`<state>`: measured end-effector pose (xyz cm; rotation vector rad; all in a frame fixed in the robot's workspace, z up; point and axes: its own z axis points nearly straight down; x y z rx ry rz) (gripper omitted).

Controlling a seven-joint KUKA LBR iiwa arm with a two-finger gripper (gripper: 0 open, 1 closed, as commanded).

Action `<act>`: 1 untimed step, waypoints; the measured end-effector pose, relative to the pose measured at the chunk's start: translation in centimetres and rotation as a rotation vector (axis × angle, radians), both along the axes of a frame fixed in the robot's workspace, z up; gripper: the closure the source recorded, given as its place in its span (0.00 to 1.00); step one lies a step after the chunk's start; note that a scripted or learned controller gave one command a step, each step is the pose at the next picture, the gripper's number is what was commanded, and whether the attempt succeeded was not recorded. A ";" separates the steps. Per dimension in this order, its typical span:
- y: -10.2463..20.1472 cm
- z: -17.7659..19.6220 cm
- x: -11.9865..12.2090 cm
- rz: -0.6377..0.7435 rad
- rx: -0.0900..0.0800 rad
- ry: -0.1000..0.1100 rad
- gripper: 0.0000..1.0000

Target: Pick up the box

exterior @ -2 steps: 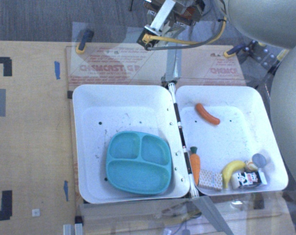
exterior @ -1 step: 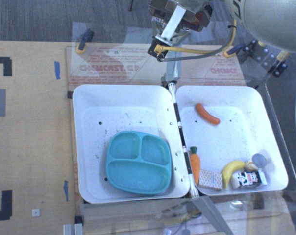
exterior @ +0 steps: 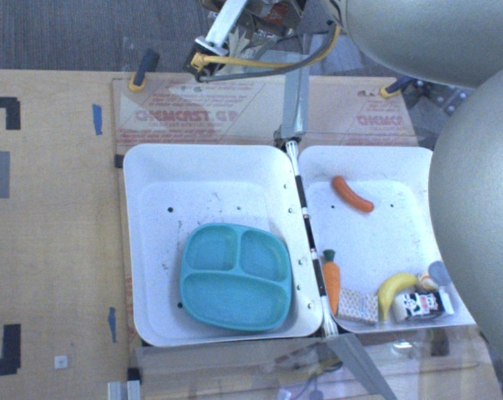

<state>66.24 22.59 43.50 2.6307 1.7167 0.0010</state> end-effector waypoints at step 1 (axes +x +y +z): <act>0.0 0.0 0.0 0.000 0.000 0.000 0.00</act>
